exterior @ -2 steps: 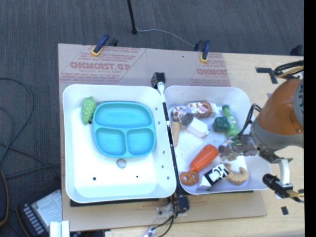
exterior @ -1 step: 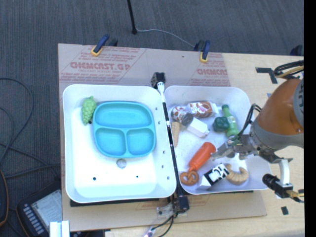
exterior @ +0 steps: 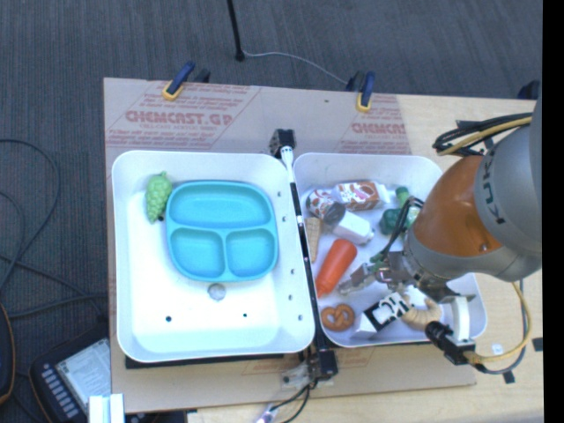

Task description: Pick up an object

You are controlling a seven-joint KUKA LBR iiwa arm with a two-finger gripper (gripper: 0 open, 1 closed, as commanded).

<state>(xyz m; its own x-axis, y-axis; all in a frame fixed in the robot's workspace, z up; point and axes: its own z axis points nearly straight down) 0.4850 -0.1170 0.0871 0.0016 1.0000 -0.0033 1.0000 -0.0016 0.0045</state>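
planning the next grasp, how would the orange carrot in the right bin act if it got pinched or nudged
The carrot looks smooth and glossy like moulded plastic, so it is probably stiff, light and a bit slippery. Its rounded, tapering body would likely roll or swing round if nudged sideways. It lies crowded between the pretzel and a white block, so a push may shift those too.

The arm (exterior: 493, 210) covers the right bin's (exterior: 370, 159) far right side, so anything under there is hidden. The hand (exterior: 388, 280) sits too buried in clutter to read. The arm's cut off at the right edge.
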